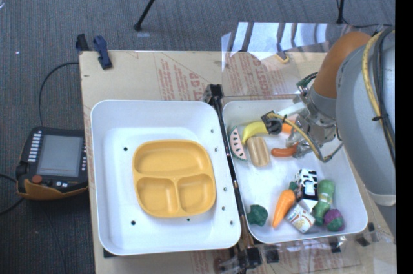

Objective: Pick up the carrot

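Note:
The carrot (282,207), orange with a green top, lies tilted in the front part of the right bin (352,166). It sits between a green broccoli (258,215) and a small printed box (301,220). My gripper (295,135) hangs low over the back half of the same bin, well behind the carrot and apart from it. Directly under or beside the gripper are a red sausage (284,151) and a small orange piece (286,127). The wrist hides what lies just below it.
The right bin also holds a banana (253,131), a watermelon slice (237,142), a tan bun (258,151), a cow-patterned carton (308,184), a green vegetable (324,192) and purple grapes (333,220). The left bin (106,137) bears a yellow divided plate (173,177).

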Controlling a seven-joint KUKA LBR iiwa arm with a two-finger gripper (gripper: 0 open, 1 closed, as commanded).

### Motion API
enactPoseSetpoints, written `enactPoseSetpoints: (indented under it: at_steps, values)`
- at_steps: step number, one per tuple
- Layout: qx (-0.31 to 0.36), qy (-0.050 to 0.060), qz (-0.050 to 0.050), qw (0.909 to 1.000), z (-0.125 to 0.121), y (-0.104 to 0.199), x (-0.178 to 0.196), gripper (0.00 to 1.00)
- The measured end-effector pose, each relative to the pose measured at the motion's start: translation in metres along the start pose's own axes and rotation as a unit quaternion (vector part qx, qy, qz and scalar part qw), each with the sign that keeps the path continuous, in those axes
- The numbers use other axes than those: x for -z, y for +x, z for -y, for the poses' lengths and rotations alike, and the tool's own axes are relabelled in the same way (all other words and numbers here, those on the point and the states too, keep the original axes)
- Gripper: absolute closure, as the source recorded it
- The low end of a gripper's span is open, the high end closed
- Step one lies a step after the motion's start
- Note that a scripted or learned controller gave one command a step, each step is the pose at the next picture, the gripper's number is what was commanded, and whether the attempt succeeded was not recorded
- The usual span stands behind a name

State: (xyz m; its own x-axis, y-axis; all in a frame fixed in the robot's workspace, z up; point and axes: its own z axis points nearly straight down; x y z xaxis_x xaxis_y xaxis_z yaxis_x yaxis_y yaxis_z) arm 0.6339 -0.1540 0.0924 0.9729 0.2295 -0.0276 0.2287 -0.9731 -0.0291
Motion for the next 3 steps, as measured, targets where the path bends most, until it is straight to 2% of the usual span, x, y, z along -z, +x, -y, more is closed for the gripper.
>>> enactPoseSetpoints:
  at_steps: [1, 2, 3]
  values:
    - [0.001, 0.000, 0.000, 1.0000, 0.0006, 0.0002, -0.0003, 0.00]
    - [0.003, 0.003, 0.004, 1.0000, 0.0013, -0.0005, 0.0050, 1.00]
    - [0.004, 0.003, 0.004, 1.0000, 0.0018, -0.0003, 0.0049, 0.00]
